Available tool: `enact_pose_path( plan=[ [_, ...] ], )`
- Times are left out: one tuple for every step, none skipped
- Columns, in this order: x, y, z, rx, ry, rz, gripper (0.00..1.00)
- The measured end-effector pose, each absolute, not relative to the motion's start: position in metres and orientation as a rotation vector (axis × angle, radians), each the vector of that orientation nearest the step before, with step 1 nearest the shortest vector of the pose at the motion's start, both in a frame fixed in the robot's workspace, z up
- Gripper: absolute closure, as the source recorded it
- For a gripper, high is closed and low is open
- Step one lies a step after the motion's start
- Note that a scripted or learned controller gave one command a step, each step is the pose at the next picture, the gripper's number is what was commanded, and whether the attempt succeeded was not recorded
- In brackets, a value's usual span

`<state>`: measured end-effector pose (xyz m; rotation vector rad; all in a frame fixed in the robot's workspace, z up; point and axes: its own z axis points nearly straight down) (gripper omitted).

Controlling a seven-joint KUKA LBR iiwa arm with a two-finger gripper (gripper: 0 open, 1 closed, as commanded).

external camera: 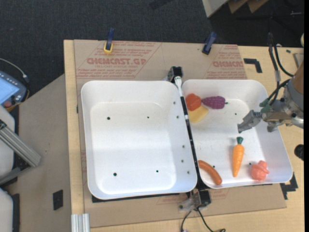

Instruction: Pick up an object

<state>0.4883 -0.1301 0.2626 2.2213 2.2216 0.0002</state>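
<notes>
The left bin sat bare, to the left of the black divider where the two bins met; the right bin lay on the divider's far side and carried every toy; just right of the divider, toward its upper end, a red-orange piece touched a yellow piece, with a purple grape-like toy just beside them, farther from the divider; near the divider's lower end lay one sausage; farther right stood one carrot, green top up, and beyond it one pink lumpy toy by the bin's lower right corner; that made six toys, one of each, and two bins; the gripper hovered well right of the divider, above the carrot's top, nothing visible between its fingers, though whether they stood wide or narrow I could not tell; by my judgement the pick was not yet done; choosing a toy, descending, closing and lifting all remained.
</notes>
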Motion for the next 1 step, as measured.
enact_pose_path(
  plan=[
    [0.4758, -0.14, 0.1496, 2.232, 2.227, -0.011, 0.0]
  ],
)
